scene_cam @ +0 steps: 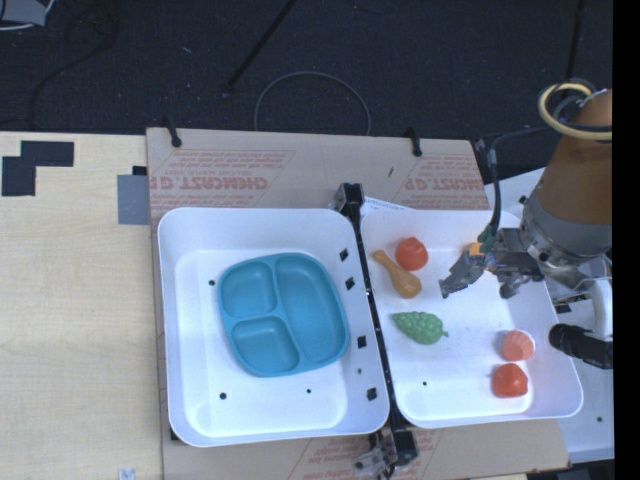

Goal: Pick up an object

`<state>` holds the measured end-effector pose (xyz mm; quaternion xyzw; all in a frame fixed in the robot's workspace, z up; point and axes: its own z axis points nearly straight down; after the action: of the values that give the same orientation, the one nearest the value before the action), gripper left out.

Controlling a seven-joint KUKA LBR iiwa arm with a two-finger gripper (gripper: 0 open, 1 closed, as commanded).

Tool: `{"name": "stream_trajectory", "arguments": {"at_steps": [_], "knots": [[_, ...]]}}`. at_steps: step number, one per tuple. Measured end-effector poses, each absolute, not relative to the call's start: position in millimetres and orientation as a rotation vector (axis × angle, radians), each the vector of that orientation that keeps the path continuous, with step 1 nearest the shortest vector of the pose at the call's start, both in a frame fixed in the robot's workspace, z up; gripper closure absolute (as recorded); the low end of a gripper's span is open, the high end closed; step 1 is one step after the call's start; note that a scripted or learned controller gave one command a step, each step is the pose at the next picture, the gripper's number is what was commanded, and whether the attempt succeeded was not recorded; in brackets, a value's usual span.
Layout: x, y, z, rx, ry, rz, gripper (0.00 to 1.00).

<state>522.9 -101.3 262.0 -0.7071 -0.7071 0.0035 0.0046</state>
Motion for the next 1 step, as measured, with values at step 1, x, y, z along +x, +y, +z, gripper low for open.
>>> {"name": "stream_trajectory", "arguments": {"at_steps": [1], "knots": [[524.4,-101.5,266.2,-2.218,-2.22,0.003,0.0]]}}
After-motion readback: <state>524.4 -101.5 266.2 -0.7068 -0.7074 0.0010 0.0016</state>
